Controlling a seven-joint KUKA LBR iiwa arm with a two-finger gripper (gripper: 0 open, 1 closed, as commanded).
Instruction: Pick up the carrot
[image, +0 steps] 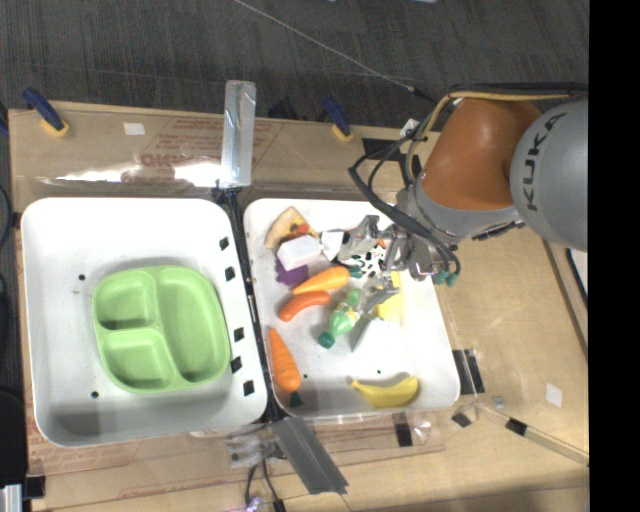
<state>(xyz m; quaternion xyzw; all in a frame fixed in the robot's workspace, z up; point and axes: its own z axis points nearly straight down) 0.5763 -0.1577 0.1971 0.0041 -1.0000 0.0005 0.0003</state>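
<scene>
The carrot (284, 362) lay against the left wall of the right bin (440, 340), probably where it had slid to rest, well apart from the tool (378, 290), which hung over a green bottle (340, 323); whether the tool was apart or together I could not tell. That bin also held an orange pepper (312, 290) and a banana (385, 391). Left of it, the other bin (40, 300) held a green divided plate (160, 328).

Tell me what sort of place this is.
Probably a robotics lab bench for pick-and-place trials: a KUKA arm hangs over two white bins, taped and clamped to cardboard. One holds toy food, including a carrot and a banana; the other holds a green tray.
</scene>
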